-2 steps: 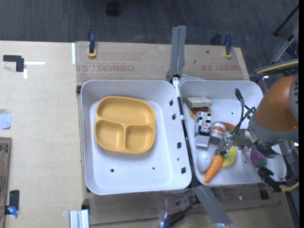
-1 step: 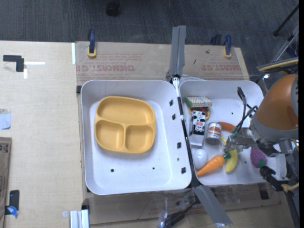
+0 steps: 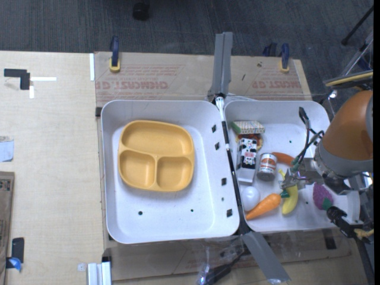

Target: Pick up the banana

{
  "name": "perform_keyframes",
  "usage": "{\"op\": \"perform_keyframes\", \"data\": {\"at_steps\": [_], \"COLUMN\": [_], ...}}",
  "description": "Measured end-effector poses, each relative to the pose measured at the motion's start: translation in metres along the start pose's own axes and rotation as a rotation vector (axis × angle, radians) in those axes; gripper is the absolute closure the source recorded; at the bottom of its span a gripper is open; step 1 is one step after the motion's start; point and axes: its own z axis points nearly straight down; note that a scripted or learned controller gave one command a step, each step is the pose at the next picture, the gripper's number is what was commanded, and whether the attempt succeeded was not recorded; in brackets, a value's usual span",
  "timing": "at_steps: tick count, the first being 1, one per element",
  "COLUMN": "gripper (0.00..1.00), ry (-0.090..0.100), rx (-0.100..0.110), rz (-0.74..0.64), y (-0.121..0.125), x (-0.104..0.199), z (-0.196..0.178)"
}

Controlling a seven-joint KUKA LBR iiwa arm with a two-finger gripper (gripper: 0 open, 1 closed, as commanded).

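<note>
Yellow banana (image 3: 290, 201) lies in the right bin (image 3: 274, 116), beside the carrot (image 3: 264, 206), long axis near vertical. Gripper (image 3: 292, 180) hovers directly above its upper end; finger state unclear.

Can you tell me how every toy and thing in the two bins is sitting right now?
banana: lying flat, right bin, beside carrot.
carrot: lying flat.
can: tilted.
egg: resting on bin floor.
yellow plate: right side up, left bin.
gripper: just above banana.
</note>
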Motion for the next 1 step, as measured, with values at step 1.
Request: {"op": "perform_keyframes", "data": {"at_steps": [1], "gripper": [1.0], "ry": [-0.001], "rx": [-0.003], "rz": [0.135], "y": [0.0611], "x": [0.0426], "z": [-0.0923]}}
